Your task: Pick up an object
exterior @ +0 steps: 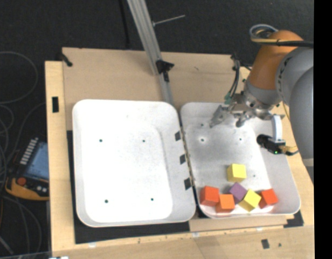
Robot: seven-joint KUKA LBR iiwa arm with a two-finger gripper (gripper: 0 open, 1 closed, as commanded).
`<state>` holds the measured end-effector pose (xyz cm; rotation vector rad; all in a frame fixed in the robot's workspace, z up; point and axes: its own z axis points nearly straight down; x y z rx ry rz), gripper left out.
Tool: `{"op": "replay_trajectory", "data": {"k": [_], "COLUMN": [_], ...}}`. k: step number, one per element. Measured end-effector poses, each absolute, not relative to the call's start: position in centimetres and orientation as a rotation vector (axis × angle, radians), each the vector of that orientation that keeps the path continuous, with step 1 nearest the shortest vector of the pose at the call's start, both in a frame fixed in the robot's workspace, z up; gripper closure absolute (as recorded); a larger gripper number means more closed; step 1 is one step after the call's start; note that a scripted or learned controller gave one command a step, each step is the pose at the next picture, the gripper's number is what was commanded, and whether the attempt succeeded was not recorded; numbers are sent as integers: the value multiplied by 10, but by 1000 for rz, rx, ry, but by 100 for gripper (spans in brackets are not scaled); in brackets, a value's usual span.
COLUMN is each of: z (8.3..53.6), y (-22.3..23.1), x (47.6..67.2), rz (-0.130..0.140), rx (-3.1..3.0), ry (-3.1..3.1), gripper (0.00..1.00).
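Closest to the camera, along the near edge of the shallow white right-hand bin [274, 169], lies a cluster of small foam-like cubes: an orange-red cube [210, 195] at the left, an orange cube [226, 202] touching it, a purple cube [238, 191] just behind, a yellow cube [251, 199] beside the purple one, and a red cube [269, 197] at the right end. A second yellow cube [236, 171] sits alone a little farther in, apart from the cluster. Level with these, the shallow white left-hand bin [125, 161] lies alongside, the two bins meeting at a seam with dark clips. Farther back, over the far part of the right bin, my gripper [229, 116] hangs with its two thin fingers spread apart and nothing between them; it is well apart from every cube. Behind it my wrist rises into the orange band [268, 63] and my grey arm [298, 101] at the right. Beyond the bins stretches the tan wooden bench [112, 74], and a slanted grey metal pole [147, 31] rises from it toward the far edge.
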<state>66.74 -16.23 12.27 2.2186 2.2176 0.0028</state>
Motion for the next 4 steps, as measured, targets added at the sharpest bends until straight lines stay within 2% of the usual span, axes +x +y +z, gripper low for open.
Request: {"op": "replay_trajectory", "data": {"k": [1,2,3,4], "z": [96,97,98,98], "y": [-194,-162,-187,-153], "x": [604,609,545,506], "rz": [-5,2,-2,2], "rx": [2226,2217,2223,2220], "ry": [2217,2226,2216,2217], "gripper": [0,0,0,0]}}
